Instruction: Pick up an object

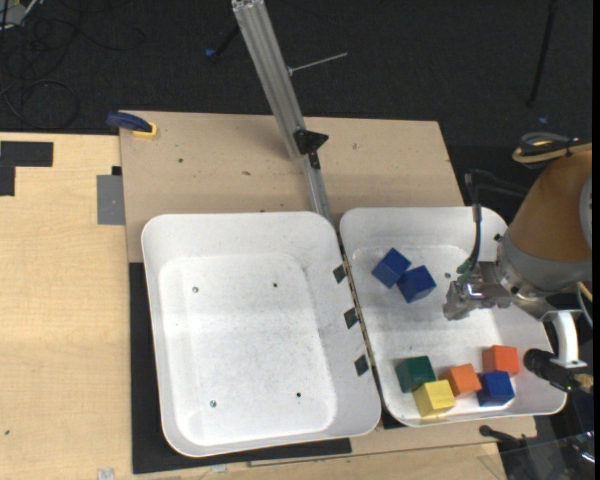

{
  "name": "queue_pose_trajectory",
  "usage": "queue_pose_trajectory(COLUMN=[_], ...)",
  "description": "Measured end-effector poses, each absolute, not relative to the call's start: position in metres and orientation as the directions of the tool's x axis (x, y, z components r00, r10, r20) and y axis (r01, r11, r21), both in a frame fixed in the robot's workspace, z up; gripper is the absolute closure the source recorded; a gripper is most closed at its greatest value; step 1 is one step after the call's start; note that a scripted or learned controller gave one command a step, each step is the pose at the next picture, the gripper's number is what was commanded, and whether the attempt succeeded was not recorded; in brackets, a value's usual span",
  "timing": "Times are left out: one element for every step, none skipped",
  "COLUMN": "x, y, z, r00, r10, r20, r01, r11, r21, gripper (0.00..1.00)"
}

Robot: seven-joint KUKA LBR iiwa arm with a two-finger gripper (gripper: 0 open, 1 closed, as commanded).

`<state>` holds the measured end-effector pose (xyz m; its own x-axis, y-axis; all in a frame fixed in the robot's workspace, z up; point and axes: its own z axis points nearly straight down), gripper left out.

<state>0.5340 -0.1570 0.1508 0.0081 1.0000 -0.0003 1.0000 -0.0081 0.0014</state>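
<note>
So the overhead camera is looking down on two white bins sitting side by side on the bench. The left bin (245, 333) has its bare floor showing, just a few dark specks on it. The right bin (435, 233) is where all the blocks are sitting.

Up near the middle of that right bin, two blue cubes (403, 275) are resting right against each other, touching at a corner by the look of it. Down along the near edge there's a little cluster: a green cube (414, 372), a yellow cube (435, 397) just in front of it, a small orange cube (464, 378) next to those, then a red-orange cube (501, 359) with another blue cube (496, 387) touching its near side.

The arm (552, 223) is coming in from the right, orange band showing above the grey wrist. The gripper (464, 299) is hanging over the right bin, just beside the blue pair on their right, and well apart from the cluster at the near edge. Honestly it's too small and blurry here to say whether it's spread apart or closed, so I can't tell. Nothing is visibly sitting between them, and every block looks like it's resting on the bin floor.

Behind the bins, a slanted metal rail (272, 73) is leaning up across the brown board (380, 163).
</note>
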Motion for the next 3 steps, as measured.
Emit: queue_pose_trajectory(x=[0.534,0.545,0.543], y=[-0.151,-0.155,-0.111], z=[0.212,0.264,0.250], r00=[-0.001,-0.001,-0.003], r10=[1.000,1.000,1.000], r20=[-0.001,-0.001,0.002], r01=[1.000,1.000,1.000], r11=[0.001,0.001,0.003], r21=[0.004,0.003,-0.003], gripper=[1.00,1.00,1.00])
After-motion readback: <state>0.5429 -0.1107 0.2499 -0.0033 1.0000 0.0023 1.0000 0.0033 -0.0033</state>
